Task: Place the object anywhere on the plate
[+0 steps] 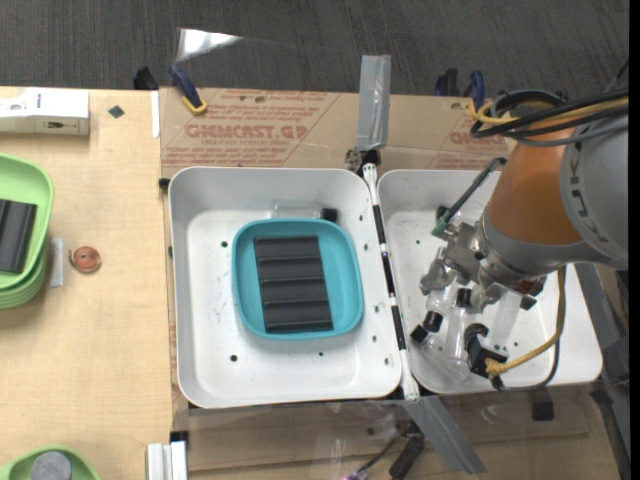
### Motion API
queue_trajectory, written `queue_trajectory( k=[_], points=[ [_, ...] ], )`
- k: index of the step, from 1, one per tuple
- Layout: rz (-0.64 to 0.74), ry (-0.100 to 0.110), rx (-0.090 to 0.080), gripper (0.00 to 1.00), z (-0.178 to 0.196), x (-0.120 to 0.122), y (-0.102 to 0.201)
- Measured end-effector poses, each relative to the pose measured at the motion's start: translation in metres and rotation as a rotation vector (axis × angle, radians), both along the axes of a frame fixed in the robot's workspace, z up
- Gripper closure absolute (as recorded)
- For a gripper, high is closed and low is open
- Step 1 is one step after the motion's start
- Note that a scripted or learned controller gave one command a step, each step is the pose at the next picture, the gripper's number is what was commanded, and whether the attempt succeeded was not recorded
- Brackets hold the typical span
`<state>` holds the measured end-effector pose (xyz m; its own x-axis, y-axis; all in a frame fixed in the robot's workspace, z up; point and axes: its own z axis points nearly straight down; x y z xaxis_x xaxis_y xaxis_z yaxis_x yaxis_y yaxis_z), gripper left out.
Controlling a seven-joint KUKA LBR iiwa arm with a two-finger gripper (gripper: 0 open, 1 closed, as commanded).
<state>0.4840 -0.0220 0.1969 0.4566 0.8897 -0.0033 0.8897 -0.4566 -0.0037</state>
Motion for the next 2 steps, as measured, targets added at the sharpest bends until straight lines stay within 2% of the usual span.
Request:
queue_trajectory(
  k=[1,2],
  points=[
    [0.136,0.000,0.000,1.00,-0.0071,0.0136,0.0741],
    [0.134,0.000,0.000,0.00,-0.0070,0.0138,0.0738]
  ],
)
